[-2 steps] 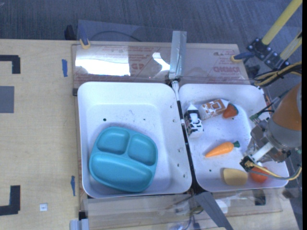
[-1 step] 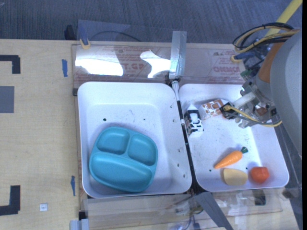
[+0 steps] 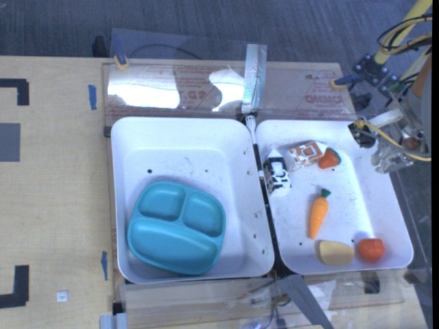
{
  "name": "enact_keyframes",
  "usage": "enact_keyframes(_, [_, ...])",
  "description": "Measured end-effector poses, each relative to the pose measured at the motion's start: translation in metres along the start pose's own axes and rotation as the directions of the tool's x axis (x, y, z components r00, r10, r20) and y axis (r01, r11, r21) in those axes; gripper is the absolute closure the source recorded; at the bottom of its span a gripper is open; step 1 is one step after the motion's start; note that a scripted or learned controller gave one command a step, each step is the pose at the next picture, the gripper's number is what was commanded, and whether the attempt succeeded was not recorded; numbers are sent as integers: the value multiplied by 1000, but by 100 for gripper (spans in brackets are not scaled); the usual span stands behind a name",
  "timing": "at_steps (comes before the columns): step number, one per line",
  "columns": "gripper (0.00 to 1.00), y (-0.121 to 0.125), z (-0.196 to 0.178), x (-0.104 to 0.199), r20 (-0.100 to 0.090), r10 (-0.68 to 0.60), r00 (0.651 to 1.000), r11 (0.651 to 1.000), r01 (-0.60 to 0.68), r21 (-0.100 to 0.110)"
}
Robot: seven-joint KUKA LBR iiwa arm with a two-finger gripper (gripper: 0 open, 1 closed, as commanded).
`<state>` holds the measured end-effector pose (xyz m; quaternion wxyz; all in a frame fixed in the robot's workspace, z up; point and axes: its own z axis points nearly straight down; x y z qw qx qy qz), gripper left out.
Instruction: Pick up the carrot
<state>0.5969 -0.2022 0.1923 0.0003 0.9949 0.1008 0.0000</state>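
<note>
Nearest the lens, at the right bin's (image 3: 384,184) 6 o'clock edge: a tan wedge (image 3: 335,252) and, just beside it at 3 o'clock, a red-orange ball (image 3: 371,249).

Carrot (image 3: 318,214): orange, green top pointing to 12 o'clock, lying free on the bin floor at centre, just above the wedge, touching nothing.

At 11 o'clock of the carrot: a small black-and-white item (image 3: 277,175), a printed packet (image 3: 304,155), and an orange-red piece (image 3: 330,158) against the packet.

Left bin (image 3: 137,142): one teal divided plate (image 3: 178,226).

Arm: wrist hardware and yellow cables at the bin's 3 o'clock rim; gripper (image 3: 388,160) hangs there, well apart from the carrot. Whether the claw is spread or pressed together I cannot tell.

Risks, as judged: the carrot is slim and rounded, so an off-centre closure could roll it aside; a descent biased toward 6 o'clock could catch the wedge instead.
</note>
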Motion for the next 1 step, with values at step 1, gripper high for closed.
enact_keyframes(1, [0, -63, 48, -62, 7, 0, 1000, 1000, 0, 6])
